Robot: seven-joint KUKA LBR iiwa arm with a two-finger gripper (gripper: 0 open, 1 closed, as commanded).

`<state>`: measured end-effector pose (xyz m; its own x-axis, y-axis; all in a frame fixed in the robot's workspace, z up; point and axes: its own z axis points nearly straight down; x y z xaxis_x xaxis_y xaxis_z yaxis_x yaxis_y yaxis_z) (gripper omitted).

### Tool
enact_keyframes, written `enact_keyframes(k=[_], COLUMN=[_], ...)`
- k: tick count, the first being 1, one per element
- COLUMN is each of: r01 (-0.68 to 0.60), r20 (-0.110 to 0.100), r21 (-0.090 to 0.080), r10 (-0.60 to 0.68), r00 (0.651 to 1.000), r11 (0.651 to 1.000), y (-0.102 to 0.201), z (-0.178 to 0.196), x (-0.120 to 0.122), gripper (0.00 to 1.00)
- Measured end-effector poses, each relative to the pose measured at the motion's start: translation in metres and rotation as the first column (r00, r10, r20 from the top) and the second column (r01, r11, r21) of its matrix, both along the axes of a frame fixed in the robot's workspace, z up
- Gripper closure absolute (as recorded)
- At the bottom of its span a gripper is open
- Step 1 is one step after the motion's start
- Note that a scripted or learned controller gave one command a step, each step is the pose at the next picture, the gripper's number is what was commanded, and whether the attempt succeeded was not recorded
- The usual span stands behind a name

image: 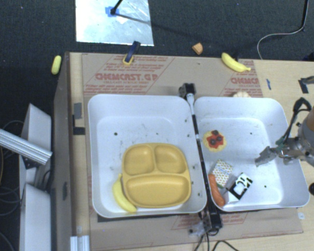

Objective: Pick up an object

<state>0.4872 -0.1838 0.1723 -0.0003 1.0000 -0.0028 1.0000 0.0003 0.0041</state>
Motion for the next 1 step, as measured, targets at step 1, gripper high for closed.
enact_keyframes(k=[1], r01=[-0.002], r20=[0.0], r21=[0.004], r10=[0.002], r00=[1.0], r11=[1.0], y=[0.0704], z=[-0.0743], x=[0.0185], gripper=[0.0])
